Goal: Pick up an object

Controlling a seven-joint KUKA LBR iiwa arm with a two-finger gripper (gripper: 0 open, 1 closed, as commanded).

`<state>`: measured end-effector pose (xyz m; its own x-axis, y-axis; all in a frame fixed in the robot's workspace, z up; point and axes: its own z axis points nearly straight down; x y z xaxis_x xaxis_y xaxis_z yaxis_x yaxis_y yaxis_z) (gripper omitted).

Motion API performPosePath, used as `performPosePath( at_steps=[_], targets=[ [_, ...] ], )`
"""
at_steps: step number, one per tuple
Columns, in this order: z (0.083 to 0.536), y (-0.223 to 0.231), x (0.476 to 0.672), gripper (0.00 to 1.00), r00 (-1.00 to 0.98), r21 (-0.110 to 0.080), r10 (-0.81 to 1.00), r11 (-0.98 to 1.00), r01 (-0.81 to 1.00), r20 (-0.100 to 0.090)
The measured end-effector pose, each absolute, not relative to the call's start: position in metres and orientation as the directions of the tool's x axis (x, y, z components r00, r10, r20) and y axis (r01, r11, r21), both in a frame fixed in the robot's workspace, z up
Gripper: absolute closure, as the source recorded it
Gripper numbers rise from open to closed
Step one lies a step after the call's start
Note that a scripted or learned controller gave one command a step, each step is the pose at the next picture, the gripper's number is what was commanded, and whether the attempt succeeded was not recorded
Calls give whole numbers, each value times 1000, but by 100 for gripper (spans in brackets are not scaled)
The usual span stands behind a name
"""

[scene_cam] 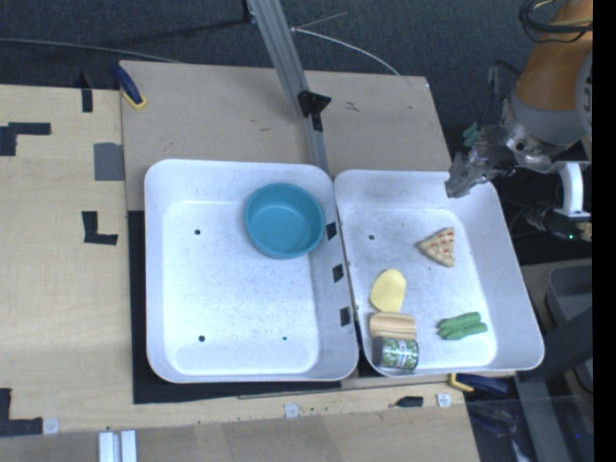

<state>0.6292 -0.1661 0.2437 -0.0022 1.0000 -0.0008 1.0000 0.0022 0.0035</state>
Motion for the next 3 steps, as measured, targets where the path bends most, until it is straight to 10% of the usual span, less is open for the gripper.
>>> performPosePath(
  at_steps=[3],
  targets=[
    [249,-53,645,100,-6,-3,1000,6,1000,1]
  ],
)
